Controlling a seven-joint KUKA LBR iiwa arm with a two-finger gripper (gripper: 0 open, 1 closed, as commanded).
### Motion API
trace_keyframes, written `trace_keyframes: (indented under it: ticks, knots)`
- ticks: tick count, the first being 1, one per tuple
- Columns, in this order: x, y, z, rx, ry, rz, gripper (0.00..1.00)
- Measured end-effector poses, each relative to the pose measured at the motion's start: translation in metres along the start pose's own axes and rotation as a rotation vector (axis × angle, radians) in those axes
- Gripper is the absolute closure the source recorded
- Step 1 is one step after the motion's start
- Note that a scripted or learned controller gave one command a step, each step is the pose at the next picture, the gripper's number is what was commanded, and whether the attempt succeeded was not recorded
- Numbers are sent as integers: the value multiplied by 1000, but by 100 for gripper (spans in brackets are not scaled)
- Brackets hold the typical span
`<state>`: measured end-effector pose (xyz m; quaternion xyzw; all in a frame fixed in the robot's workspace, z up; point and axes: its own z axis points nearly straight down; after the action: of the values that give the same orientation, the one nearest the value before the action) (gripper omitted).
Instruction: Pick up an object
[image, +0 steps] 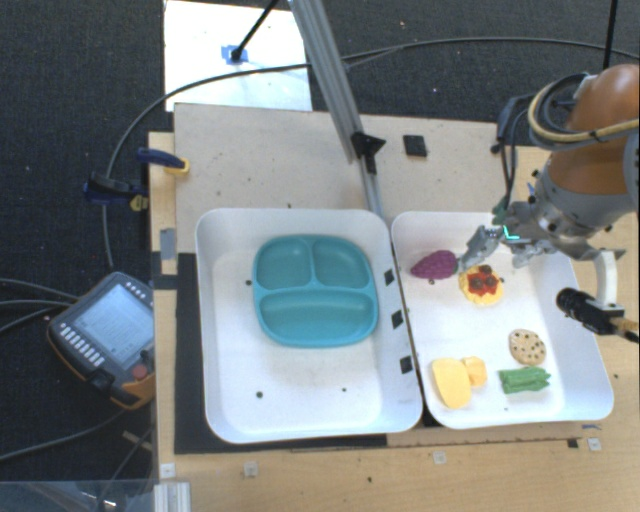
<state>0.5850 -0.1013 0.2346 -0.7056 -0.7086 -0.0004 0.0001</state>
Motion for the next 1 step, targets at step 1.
trace_keyframes:
  ticks: [1]
  knots:
    - [0,0,0,-1,0,0,0]
